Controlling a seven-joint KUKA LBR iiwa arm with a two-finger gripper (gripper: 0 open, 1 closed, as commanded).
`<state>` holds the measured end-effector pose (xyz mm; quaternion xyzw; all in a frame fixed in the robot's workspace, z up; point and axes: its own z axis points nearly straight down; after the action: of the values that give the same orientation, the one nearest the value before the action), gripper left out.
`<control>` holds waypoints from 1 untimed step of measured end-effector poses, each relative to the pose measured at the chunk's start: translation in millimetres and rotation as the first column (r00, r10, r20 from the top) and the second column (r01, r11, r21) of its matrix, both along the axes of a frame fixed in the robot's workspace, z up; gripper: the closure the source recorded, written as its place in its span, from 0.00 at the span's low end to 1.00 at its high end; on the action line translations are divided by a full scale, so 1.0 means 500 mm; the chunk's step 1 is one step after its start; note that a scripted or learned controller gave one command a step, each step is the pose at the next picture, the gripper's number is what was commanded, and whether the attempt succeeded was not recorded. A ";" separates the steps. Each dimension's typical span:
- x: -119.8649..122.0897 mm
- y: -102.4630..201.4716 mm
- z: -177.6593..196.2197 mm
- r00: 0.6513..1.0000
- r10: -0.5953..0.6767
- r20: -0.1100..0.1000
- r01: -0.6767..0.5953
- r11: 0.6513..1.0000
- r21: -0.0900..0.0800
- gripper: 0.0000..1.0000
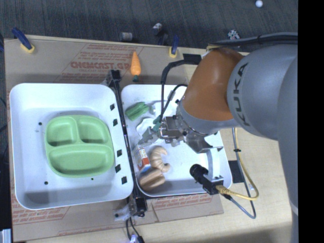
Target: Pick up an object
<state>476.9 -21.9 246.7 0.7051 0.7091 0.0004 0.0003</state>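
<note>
On a cardboard-covered bench (pixel 96 59) printed with faded red lettering, two shallow white plastic bins side by side, rims rounded and glossy, joined down the middle by a black hinged strip. Left bin (pixel 25 135): holding a pale green divided plate (pixel 78 146), smooth, rounded-square, with three moulded compartments. Right bin (pixel 174 190): cluttered with small items under the arm. Near its upper left, a green soft-looking object (pixel 135 110), elongated and slightly crumpled. Lower down, a croissant-shaped toy (pixel 158 157), tan and curved, and just below and touching it a brown bread-roll shape (pixel 152 179), oval with a matt surface. Just left of the croissant, a small orange-and-white item (pixel 144 161), too small to identify. Reaching in from the right, bulky grey arm (pixel 268 95) with a smooth orange band (pixel 212 85) above the wrist, black cables looping around it. Gripper (pixel 152 131) pointing down into the right bin's middle, metal parts grey and angular, tip over a jumble of whitish shapes; cannot tell how its grip stands, nor whether anything is caught there. At the bin's lower right corner, a black cylindrical fitting (pixel 201 176) with a yellow cable (pixel 245 191) curling away over the pale wooden bench top. Outside the bins, beyond the far rim, a small orange carrot-shaped toy (pixel 135 65), tapered, lying on the cardboard. Blue clamps (pixel 23 39) gripping the cardboard's far edge; dark ribbed carpet (pixel 101 9) beyond.
</note>
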 end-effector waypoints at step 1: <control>0.159 -0.055 0.211 1.000 0.001 0.006 -0.001 1.000 -0.002 0.00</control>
<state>556.7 -49.4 352.5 0.7047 0.7095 0.0017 0.0029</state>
